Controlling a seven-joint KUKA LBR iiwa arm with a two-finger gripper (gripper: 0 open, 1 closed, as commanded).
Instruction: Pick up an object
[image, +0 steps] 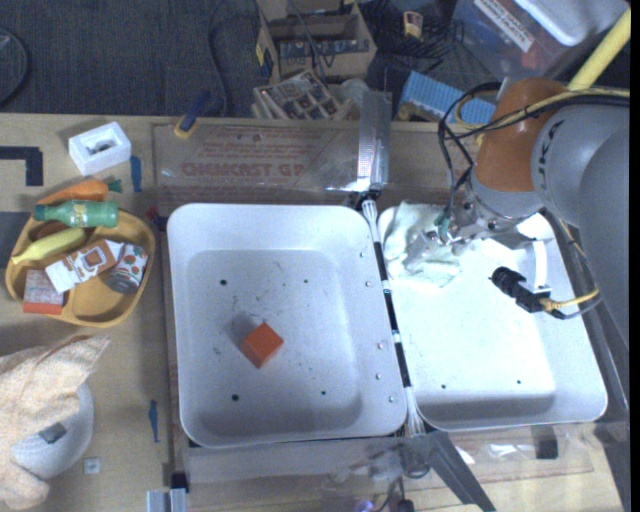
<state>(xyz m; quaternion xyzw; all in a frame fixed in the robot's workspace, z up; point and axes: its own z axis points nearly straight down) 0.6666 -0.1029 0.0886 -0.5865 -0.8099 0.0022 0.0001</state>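
Note:
An orange cube (263, 343) lies on the floor of the left bin (200, 240), a little left of its middle. A crumpled white object (418, 252) sits in the far left corner of the right bin (500, 370). My gripper (445, 232) hangs low over that white object, at its right side, with the grey arm and its orange band (515, 135) reaching in from the upper right. Part of the white object is hidden under the gripper.
A yellow bowl (100, 305) holding a bottle, a banana and packets stands left of the bins. A beige cloth (45, 400) lies at the lower left, a small white box (100, 147) at the upper left. A black cable plug (508, 283) hangs over the right bin.

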